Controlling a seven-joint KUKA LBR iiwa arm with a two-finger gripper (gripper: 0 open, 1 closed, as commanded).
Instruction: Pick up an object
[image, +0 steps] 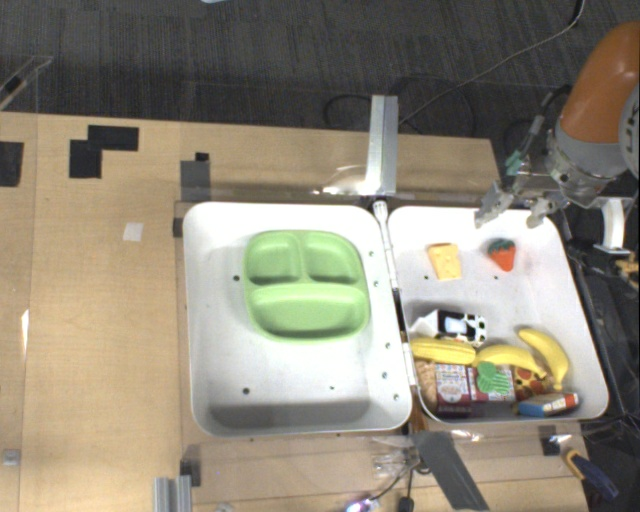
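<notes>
From my console, the gripper (517, 207) hovered over the right bin's (590, 350) upper edge, fingers spread apart, nothing between them. That bin held a strawberry (502, 254) just below the gripper, a cheese wedge (445, 261), bananas (510, 354) and a snack box (468, 385) (crowded along the bottom). The left bin (215, 330) held a green divided plate (305, 283).
</notes>
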